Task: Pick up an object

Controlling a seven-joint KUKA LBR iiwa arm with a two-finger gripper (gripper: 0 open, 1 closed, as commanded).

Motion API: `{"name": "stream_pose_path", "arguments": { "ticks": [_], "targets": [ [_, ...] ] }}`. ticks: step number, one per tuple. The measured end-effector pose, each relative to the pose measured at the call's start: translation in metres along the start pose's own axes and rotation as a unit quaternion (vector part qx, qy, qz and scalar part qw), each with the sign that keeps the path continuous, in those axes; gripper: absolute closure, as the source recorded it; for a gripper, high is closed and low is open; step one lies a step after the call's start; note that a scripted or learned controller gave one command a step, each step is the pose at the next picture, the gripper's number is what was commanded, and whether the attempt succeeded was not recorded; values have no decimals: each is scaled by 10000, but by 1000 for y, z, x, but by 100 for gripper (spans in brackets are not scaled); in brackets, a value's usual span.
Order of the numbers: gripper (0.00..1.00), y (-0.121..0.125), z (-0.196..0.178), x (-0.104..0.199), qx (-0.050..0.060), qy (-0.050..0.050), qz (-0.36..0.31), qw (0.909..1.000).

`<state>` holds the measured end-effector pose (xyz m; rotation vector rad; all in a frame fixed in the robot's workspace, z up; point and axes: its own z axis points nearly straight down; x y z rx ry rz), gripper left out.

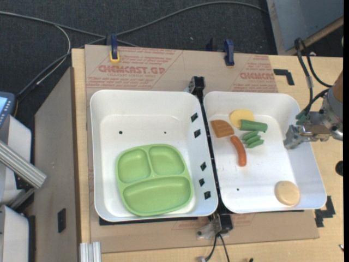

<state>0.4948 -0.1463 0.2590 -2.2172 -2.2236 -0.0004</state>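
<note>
The gripper hangs at the right bin's right rim; whether it is open I cannot tell. Small toy foods cluster near that bin's far-left corner. The orange sausage looks light, smooth, rigid: grasp it across its middle.

Tool hovers, seemingly empty, over right bin's edge.

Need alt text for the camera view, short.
The gripper hovers at the right bin's right wall, away from toy foods: a sausage, green beans, bread slice, bun. The left bin holds a green divided plate.
</note>
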Motion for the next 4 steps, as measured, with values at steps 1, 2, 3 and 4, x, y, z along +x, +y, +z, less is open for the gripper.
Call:
{"name": "stream_pose_path", "arguments": {
  "ticks": [1,2,3,4],
  "targets": [
    [100,12,12,48,10,7,-12,10000],
    [100,40,14,102,-16,2,-21,10000],
    [100,51,12,158,-11,-1,-7,10000],
    [100,65,8,209,-14,3,-16,10000]
  ]
}}
